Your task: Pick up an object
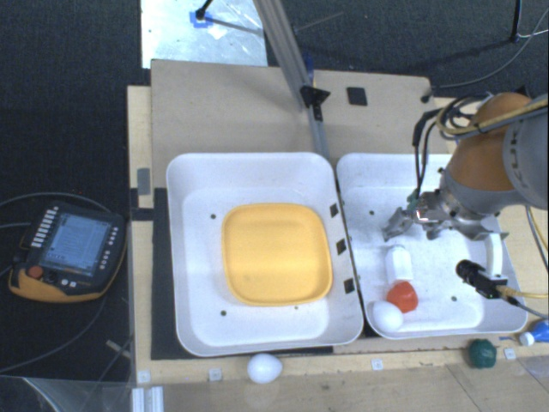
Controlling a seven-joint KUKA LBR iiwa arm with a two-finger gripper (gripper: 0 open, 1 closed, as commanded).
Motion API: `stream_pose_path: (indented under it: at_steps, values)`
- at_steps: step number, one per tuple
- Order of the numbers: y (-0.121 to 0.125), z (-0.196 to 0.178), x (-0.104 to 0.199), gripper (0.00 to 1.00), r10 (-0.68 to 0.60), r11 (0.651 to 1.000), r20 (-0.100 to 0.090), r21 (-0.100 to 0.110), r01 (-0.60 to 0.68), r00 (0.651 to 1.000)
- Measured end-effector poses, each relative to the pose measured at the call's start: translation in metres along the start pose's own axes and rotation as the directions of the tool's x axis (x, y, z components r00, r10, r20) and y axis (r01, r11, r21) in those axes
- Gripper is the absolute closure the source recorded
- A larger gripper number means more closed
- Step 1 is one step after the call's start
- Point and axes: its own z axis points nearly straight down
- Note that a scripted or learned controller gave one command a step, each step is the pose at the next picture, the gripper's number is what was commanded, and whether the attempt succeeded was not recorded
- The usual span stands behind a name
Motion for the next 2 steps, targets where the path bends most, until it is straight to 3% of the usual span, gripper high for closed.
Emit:
stream_pose_path:
  at_steps: [1,2]
  values:
    - [0.0,0.029,0.0,0.0,0.0,1.0,0.0,-0.003,0.0,1.0]
    - [0.001,0.017,0.0,1.0,0.0,1.0,0.001,-0.006,0.0,1.0]
